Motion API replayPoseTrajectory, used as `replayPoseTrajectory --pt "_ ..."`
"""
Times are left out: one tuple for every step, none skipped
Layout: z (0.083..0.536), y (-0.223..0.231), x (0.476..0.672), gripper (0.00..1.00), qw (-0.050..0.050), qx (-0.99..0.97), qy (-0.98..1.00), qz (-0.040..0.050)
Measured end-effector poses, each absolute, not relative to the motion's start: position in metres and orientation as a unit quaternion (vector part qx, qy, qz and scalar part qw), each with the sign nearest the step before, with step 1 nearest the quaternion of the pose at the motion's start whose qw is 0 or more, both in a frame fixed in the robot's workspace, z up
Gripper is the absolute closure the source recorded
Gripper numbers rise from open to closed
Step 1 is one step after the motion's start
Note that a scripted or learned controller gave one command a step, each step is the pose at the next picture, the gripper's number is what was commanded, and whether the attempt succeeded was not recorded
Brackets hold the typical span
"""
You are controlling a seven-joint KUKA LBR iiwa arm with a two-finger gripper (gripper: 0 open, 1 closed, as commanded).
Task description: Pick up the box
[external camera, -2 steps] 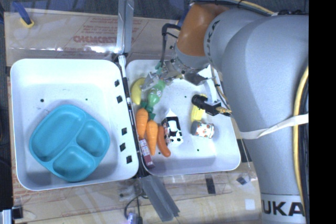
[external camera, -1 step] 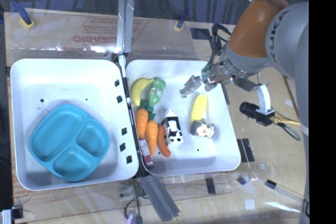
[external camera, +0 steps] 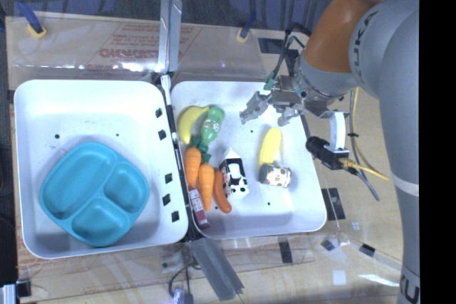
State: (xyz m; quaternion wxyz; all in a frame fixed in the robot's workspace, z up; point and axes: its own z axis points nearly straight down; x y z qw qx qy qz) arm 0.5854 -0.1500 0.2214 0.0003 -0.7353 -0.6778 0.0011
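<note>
Currently listed: end effector, fingers spread wide, nothing held. Box, black-and-white, is placed below and left of it; long axis runs roughly up-down in view.

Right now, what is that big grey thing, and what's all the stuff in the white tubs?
The big grey thing is a robot arm. The picture is taken by one camera above the bench, looking down, and the arm reaches in from the right. At its tip are two fingers for grabbing. They are spread open above the right bin and hold nothing. That bin holds two bananas, some carrots, a green toy and a small black-and-white box, which the arm is meant to pick up. The left bin holds a blue plate.
</note>
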Motion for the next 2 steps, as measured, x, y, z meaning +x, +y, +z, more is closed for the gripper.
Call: replayPoseTrajectory --pt "0.235 -0.156 0.553 0.0 0.002 -0.68 -0.734 0.0011" --pt "0.091 -0.097 0.599 0.0 0.001 -0.71 -0.704 0.0009"
